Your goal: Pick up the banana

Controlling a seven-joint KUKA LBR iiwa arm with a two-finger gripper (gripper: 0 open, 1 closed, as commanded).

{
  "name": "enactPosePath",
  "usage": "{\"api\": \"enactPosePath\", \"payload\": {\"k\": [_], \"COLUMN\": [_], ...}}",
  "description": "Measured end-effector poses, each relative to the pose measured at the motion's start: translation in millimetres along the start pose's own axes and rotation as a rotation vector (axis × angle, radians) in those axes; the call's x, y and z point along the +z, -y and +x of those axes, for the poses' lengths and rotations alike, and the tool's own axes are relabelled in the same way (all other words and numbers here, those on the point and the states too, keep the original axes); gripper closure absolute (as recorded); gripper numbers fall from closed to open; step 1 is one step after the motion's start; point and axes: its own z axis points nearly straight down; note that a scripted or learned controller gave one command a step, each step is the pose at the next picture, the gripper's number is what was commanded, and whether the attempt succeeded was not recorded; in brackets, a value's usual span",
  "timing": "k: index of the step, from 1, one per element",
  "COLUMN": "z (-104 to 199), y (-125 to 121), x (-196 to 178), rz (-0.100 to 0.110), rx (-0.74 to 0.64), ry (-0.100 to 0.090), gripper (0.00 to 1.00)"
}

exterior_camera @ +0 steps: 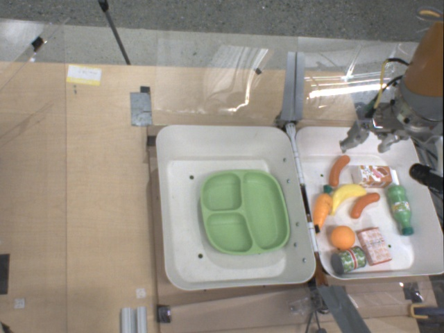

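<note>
The yellow banana [345,196] lies in the right bin [316,141], between a carrot [322,209] on its left and a sausage [365,205] on its right. My gripper [370,137] hangs over the far part of that bin, up and to the right of the banana and apart from it. Its two fingers [352,137] are spread, and nothing is between them.
The right bin also holds a second sausage [338,170], a snack packet [374,176], a green bottle [400,209], an orange [342,237], a can [349,260] and a pink packet [375,245]. A green sectioned plate [244,211] sits in the left bin [180,186].
</note>
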Motion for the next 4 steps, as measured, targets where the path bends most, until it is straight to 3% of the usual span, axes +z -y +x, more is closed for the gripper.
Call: {"api": "enactPosePath", "payload": {"k": [1,2,3,4], "z": [-4.5,11.4,18.8,-12.7], "y": [60.4,17.0,63.4,92.7], "x": [84.3,138.7,138.1,23.1], "rz": [0.002,0.001,0.001,-0.002], "rx": [-0.018,0.064,0.021,0.14], "ry": [0.0,0.0,0.0,0.001], "gripper": [0.0,0.0,0.0,0.0]}}
